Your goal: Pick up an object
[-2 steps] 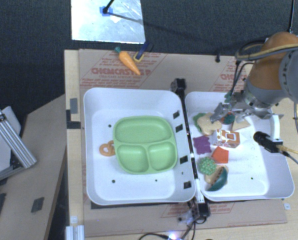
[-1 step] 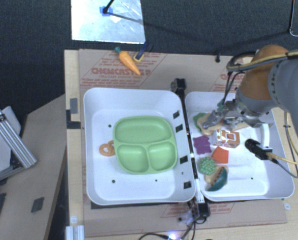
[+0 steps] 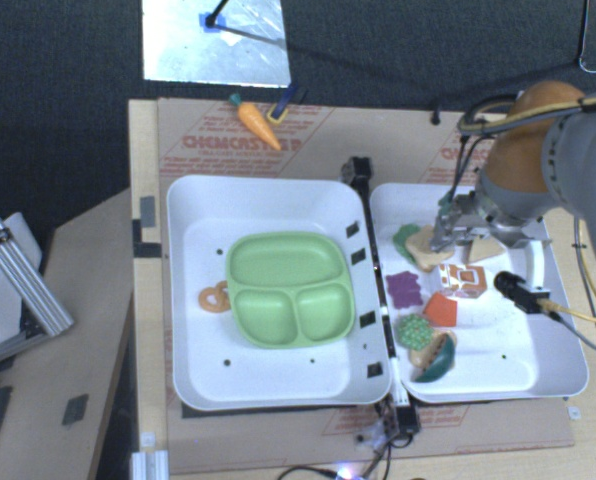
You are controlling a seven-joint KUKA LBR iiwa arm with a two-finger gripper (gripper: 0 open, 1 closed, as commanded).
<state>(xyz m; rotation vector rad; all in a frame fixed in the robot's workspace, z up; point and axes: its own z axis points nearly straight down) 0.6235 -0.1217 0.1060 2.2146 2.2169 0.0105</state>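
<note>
The gripper [image 3: 446, 236], fingers' state unclear, hangs over the right bin [image 3: 548, 368]; cardboard-covered bench [image 3: 308, 133], dark carpet [image 3: 58, 68] beyond.

arm [image 3: 568, 158] in from right, 1 orange band above wrist, wrist pitched down-left. gripper [image 3: 446, 236] low, pointing down at the near-left of its reach.

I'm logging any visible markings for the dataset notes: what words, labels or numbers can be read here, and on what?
"CHEMCAST": red print on the brown board under the bins, beside the toy carrot; the rest is blurred.
Red print at the board's right corner: unreadable.
Small red-and-white item in the right bin: pattern too small to read.
</note>
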